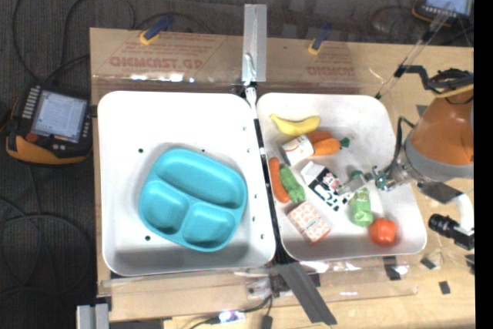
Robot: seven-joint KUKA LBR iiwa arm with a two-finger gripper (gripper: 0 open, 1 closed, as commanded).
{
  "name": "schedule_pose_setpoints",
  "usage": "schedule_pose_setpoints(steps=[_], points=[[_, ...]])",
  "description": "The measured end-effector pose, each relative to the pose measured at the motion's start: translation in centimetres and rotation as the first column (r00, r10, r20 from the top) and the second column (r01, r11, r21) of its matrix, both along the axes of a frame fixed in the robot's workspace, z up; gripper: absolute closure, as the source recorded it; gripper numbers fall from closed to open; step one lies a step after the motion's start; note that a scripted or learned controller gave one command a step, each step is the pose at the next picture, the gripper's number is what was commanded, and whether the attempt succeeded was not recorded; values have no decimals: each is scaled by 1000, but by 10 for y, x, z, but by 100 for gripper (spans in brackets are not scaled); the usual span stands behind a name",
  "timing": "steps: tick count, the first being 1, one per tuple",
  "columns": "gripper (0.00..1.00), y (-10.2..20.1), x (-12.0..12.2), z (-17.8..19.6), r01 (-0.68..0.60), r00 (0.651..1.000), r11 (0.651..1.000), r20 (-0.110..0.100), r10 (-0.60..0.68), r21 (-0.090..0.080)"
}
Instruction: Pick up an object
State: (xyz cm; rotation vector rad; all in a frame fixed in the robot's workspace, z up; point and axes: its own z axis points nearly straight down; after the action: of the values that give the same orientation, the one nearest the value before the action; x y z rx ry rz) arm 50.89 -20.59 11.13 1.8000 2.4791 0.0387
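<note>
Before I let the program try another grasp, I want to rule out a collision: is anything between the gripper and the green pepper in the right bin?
Nothing visible stands between them. The gripper sits low in the right bin, right beside the green pepper. The tomato lies past the pepper, and the patterned black-and-white box lies off to its side.

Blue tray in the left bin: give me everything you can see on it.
The blue tray is a turquoise divided plate, plastic-looking and smooth, with rounded corners. It has three compartments: one large along its upper side and two smaller along its lower side, all of them bare. It lies flat, right way up, turned at a slant to the walls of the left bin, roughly in the middle of the floor. It rests on the bin floor; nothing else touches it.
</note>
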Motion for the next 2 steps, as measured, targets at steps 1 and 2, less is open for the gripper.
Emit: schedule_pose_setpoints(steps=[1, 2], points=[[0, -4, 1, 0, -38, 999, 999, -5, 38, 6], [0, -6, 18, -1, -223, 975, 975, -27, 223, 6]])
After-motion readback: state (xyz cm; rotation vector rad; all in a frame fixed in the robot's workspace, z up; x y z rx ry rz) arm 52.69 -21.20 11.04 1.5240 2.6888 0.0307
